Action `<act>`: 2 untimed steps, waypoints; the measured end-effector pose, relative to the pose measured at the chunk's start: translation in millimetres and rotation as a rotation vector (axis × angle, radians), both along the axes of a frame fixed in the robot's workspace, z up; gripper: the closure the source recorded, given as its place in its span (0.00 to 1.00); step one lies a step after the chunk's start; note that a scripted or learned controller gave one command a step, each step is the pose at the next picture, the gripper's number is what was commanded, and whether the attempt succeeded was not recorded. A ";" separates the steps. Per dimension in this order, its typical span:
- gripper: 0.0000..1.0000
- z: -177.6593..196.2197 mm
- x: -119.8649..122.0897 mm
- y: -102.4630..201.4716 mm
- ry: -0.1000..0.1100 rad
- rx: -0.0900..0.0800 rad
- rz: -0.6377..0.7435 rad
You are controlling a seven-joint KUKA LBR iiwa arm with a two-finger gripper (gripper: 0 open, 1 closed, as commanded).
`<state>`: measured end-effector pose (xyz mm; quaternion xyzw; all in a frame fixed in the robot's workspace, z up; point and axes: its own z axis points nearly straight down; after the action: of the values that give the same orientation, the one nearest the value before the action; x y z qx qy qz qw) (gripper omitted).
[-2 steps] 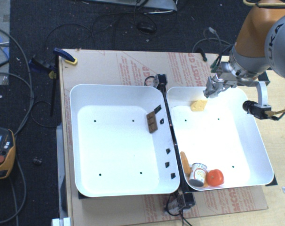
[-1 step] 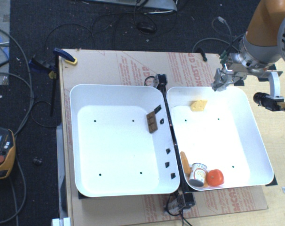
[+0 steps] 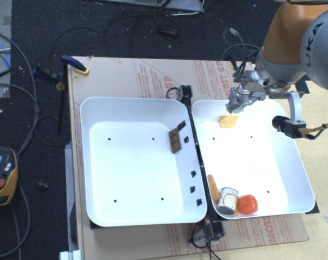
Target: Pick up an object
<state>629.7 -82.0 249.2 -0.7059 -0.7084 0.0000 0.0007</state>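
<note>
We see our tool (image 3: 235,106) hanging over the far end of the right shallow white bin (image 3: 294,161), just above a small pale-yellow block that looks like a wedge of cheese (image 3: 228,122). The block lies on the bin floor directly below and a touch nearer to us than the tool tip, so the coming move seems to be a short descent. We cannot tell the state of the tool from this angle. The block shows no clear long axis.

In the near corner of the same bin, well apart, lie an orange carrot-like stick (image 3: 212,186), a small silver can (image 3: 227,199) and a round red tomato-like ball (image 3: 247,203). A brown chocolate-like bar (image 3: 176,138) rests in the left white bin (image 3: 99,118). Nothing stands between tool and block; the bin's far wall is near.
</note>
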 end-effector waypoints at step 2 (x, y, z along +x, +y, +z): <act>1.00 -9.6 -35.2 93.9 0.000 0.000 0.001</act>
<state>594.4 11.8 239.5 -0.7056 -0.7086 0.0001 0.0008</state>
